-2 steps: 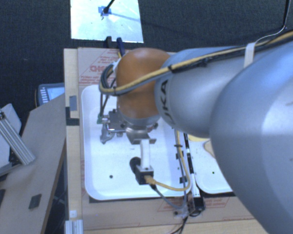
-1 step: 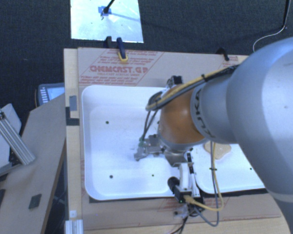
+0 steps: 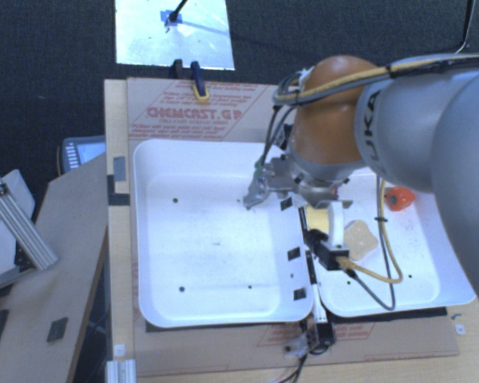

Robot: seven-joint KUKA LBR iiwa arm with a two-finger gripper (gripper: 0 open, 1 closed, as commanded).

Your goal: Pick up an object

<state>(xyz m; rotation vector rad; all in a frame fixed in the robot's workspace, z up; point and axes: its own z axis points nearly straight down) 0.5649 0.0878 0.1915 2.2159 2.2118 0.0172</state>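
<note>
My gripper (image 3: 255, 191) hangs low over the right side of the left white bin (image 3: 168, 294), close to the divide between the two bins. In the right white bin (image 3: 431, 290) lie a beige lumpy object (image 3: 360, 238), a pale yellow object (image 3: 319, 219) partly hidden by the wrist, and an orange object (image 3: 397, 199) near the far side. I see nothing between the gripper's tips. The arm's bulky grey body and orange band (image 3: 331, 94) cover much of the right bin.
A cable (image 3: 381, 276) loops from the wrist across the right bin. Brown cardboard (image 3: 191, 114) with a yellow clamp (image 3: 199, 88) stands behind the bins. A shiny plate (image 3: 174, 22) lies farther back. An aluminium rail (image 3: 16, 222) sits to the left.
</note>
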